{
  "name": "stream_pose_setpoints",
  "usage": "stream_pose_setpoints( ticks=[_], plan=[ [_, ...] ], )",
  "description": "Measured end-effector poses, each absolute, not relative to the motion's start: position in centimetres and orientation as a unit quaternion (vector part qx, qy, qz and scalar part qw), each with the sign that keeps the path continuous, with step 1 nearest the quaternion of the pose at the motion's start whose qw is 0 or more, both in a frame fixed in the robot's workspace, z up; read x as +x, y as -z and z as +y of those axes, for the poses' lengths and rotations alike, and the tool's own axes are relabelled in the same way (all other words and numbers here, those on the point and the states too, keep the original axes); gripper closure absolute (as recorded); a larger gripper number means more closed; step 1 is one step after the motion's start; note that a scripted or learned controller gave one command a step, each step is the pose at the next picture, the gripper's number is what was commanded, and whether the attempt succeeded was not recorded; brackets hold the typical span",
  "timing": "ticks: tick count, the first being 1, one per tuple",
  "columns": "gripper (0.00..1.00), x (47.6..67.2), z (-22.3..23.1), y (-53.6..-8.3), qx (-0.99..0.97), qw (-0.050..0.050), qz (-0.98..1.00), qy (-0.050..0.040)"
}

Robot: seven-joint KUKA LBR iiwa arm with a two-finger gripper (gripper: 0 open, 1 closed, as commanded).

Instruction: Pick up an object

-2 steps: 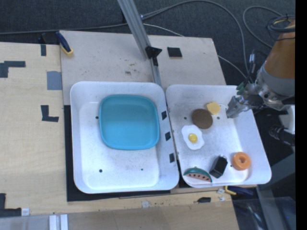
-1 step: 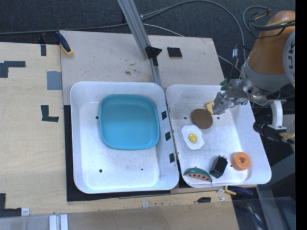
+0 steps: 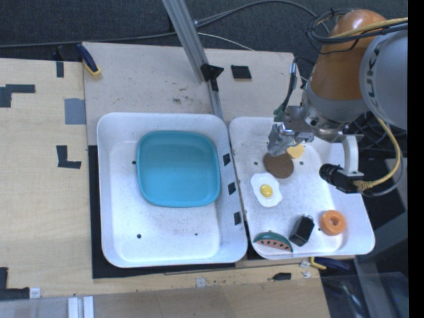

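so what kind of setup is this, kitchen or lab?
Most likely a robot lab pick-and-place bench, not a kitchen: two white bins on a taped plywood bench, toy food such as a fried egg and donut, loose cables.

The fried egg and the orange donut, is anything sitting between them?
No. In the camera view, bare white bin floor runs between the fried egg and the orange donut. The black block sits lower.

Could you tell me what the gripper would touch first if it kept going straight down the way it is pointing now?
Probably the brown round piece: the gripper hangs just above it in the right bin. Depth is unclear, so it might graze the yellow piece alongside.
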State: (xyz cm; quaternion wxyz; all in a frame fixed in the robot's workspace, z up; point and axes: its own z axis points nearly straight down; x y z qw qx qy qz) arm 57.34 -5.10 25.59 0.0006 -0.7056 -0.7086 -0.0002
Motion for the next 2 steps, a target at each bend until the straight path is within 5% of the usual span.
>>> stream_pose_setpoints(
  ticks=[2],
  plan=[
    [1.00, 58.5, 4.6, -23.3, -0.706, 0.001, -0.708, -0.0006]
  ],
)
